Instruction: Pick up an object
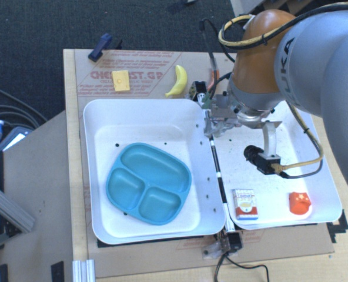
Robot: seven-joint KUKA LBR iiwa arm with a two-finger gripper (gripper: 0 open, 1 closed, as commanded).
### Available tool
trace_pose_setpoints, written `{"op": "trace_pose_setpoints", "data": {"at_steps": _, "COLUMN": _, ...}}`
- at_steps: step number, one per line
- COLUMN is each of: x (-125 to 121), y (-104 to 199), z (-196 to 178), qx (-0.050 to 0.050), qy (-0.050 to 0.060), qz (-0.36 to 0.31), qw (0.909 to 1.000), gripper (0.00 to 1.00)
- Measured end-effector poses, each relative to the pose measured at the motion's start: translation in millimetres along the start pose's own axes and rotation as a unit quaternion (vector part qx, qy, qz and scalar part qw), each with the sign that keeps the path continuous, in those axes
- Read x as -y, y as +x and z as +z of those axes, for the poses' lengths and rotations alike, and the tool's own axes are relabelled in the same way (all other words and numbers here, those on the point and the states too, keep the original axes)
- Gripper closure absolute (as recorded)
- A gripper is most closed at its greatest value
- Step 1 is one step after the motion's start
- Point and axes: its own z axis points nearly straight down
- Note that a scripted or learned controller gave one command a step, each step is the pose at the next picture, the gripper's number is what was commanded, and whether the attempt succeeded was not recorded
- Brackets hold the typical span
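Observation:
My gripper (214, 121) hangs under the orange wrist band over the back left corner of the right bin (321, 175), close to the wall shared by the two bins. Its tip is small and partly hidden by the wrist. Nothing can be seen held in it. In the right bin, a small red and white box (245, 204) lies near the front wall. An orange-red object (300, 202) lies to its right. A blue divided plate (149, 183) lies in the left bin (100, 125).
A banana (177, 81), a yellow square tag (121, 81) and a blue clip (99, 47) lie on the cardboard behind the bins. A black part on a yellow cable (263, 159) hangs from the arm over the middle of the right bin.

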Motion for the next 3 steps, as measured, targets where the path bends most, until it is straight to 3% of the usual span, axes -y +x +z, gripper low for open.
{"op": "trace_pose_setpoints", "data": {"at_steps": 1, "x": 0, "y": 0, "z": 0, "qx": 0.0, "qy": 0.0, "qz": 0.0, "qw": 1.0, "gripper": 0.0}}
{"op": "trace_pose_setpoints", "data": {"at_steps": 2, "x": -47, "y": -65, "z": -63, "qx": 0.001, "qy": -0.002, "qz": 0.0, "qw": 1.0, "gripper": 0.0}}
{"op": "trace_pose_setpoints", "data": {"at_steps": 3, "x": -84, "y": -136, "z": 34, "qx": 0.0, "qy": 0.0, "qz": 0.0, "qw": 1.0, "gripper": 0.0}}
